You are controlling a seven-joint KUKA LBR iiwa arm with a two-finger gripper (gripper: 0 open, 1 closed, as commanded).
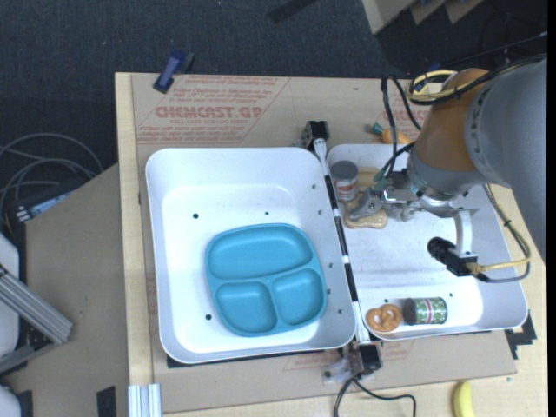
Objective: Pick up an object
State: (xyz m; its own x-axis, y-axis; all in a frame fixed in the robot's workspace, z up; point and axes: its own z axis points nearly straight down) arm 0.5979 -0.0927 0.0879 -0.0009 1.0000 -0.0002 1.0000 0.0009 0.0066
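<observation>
Grey arm with the orange band (452, 137) reaches in from the right, wrist low over the upper-left part of the right shallow white bin (495, 311). Tool (369, 205) sits near the divider between the bins, metal fingers (358, 207) pointing left and right over a flat tan, beige-coloured object (369, 221) lying on the bin floor; can't tell whether it touches it, or whether the fingers are apart or together, too blurred and partly hidden by the wrist. Small cylindrical jar with a grey lid and reddish label (345, 181) stands upright just above the tool, tight to the bin's left wall. Near the bin's front edge: round orange-brown ring-shaped item (383, 318) with a dark green cylindrical can with a yellow label (424, 311) lying on its side just right of it, the two about touching. Black cable connector (452, 257) hangs off the arm over the middle of the bin, yellow cable running off to the right. Left shallow white bin (174, 189) holds a light-blue three-compartment plastic tray (265, 278), slightly rotated, centre-front. Both bins sit on a brown cardboard sheet with red print (208, 107) on the wooden desk (78, 224).
</observation>
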